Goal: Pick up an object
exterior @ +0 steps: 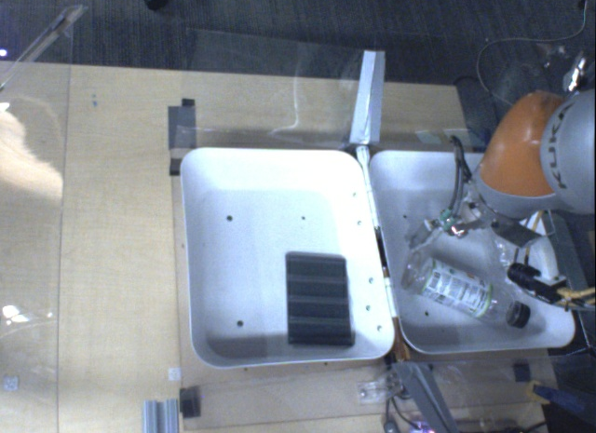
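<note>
A clear plastic bottle [454, 289] lies on its side in the right bin [410, 189], its dark cap [518, 315] pointing to the lower right. A black ribbed rectangular block [318, 298] lies flat in the left bin [242, 189], near its front right corner. My gripper [453, 223] hangs over the right bin, just above and behind the bottle's clear bottom end. The grey wrist with its orange band [515, 150] reaches in from the right.
The two white bins meet at a shared wall [378, 245] between the block and the bottle. A metal bracket [368, 96] stands behind the bins. Wooden bench top [102, 236] spreads to the left.
</note>
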